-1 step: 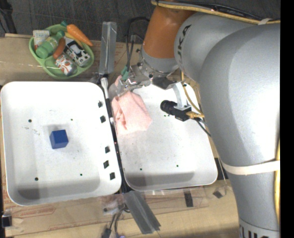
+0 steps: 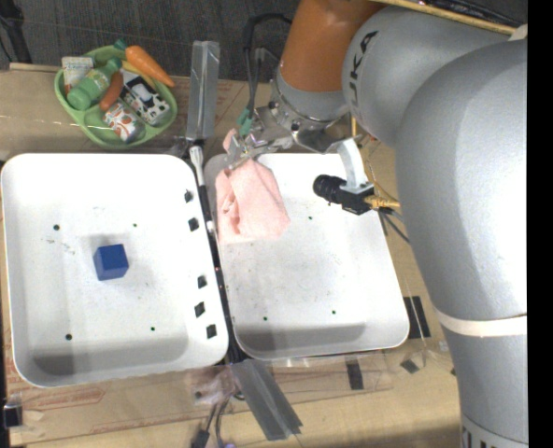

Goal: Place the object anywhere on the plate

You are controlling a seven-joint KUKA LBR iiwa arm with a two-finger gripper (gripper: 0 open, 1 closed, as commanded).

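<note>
The jaws (image 2: 244,149) sit at the far left corner of the right bin (image 2: 351,287), closed on the upper edge of a pink cloth (image 2: 250,203), which hangs from them and drapes down onto the bin floor beside the divider between the two bins. The cloth looks pinched between the fingers at its top, though the grip point is small and partly hidden by the wrist hardware, so how firmly it is held cannot be judged. The grey arm (image 2: 445,138) with its orange band reaches in over the right bin. In the left bin (image 2: 34,250) a blue cube (image 2: 111,261) lies alone, well apart from the cloth. A green bowl (image 2: 80,119) of toy food stands on the counter (image 2: 34,91) behind the left bin. No plate can be made out clearly; if the bowl or a bin serves as one, that is unsure. The step in hand appears to be the lift or carry of the cloth. The next move calls for raising it clear of the bin wall and keeping the pinch, since limp fabric may slip or drag.
</note>
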